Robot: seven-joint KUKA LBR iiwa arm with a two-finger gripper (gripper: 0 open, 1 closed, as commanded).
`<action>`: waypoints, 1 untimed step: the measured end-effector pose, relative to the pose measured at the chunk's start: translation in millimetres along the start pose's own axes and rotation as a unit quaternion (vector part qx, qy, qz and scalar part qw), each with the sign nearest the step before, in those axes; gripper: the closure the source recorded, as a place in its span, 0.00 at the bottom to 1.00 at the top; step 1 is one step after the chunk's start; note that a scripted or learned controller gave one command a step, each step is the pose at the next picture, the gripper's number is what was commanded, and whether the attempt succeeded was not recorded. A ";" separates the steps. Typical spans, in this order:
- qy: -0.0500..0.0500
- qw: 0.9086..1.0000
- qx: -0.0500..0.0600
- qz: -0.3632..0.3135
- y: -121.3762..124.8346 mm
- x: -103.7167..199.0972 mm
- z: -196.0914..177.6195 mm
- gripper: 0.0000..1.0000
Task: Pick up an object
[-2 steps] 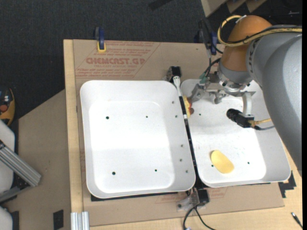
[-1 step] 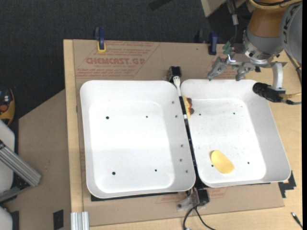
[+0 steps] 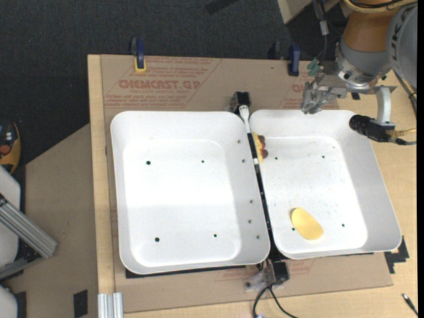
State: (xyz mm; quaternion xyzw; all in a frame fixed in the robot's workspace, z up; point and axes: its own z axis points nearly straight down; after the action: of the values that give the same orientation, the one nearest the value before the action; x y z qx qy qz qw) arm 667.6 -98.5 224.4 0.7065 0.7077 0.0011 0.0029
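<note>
A flat, rounded yellow object, smooth and pale like a soft oval slab, lying in the lower middle of the shallow white right-hand bin, close to that bin's near rim. A second small thing, reddish-brown and yellow, tucked against the right bin's left wall near its upper corner; too small to tell what. Shallow white left-hand bin at centre-left of the frame, showing a few dark dots on its floor. Both bins resting on a brown cardboard sheet with red print, clamped at its far edge by a blue and yellow clamp in the upper left.

Grey two-finger gripper in the upper right of the frame, hanging under the orange-banded wrist, just over the far rim of the right bin. Cannot tell how the gripper's tips stand at this size; nothing seen between them. Yellow object well apart from the gripper, down toward the lower edge of the same bin, untouched
</note>
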 end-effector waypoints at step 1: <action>0.001 1.000 -0.006 -0.002 1.6 41.0 -131.1 1.00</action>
State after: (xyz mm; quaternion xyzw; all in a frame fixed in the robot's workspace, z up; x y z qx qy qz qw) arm 668.4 -57.1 355.4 0.7050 0.7092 0.0060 0.0064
